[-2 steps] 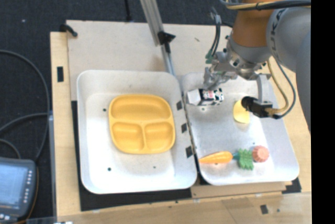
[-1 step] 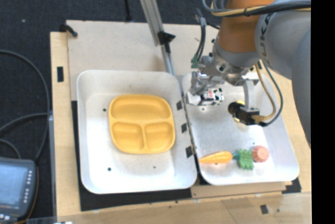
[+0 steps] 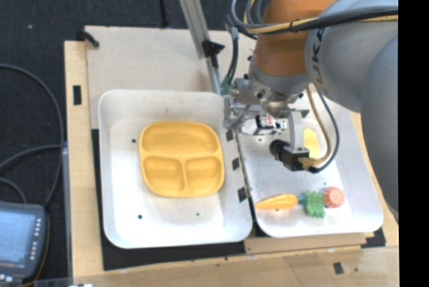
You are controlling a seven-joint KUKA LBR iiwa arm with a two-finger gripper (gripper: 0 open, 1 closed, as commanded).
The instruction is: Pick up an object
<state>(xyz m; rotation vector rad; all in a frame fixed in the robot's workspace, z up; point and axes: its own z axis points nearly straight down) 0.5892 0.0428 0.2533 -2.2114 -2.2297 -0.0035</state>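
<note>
Carrot toy lies in the right bin by its near edge, with a green piece and a pink one just beside it. In the left bin sits a yellow divided plate. Farther back, the gripper hangs over the right bin's inner edge; I cannot tell how wide it stands.

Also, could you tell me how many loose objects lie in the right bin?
4: orange carrot, green toy and pink toy along the right bin's near edge; yellow piece beside the arm. The arm may hide others.
</note>
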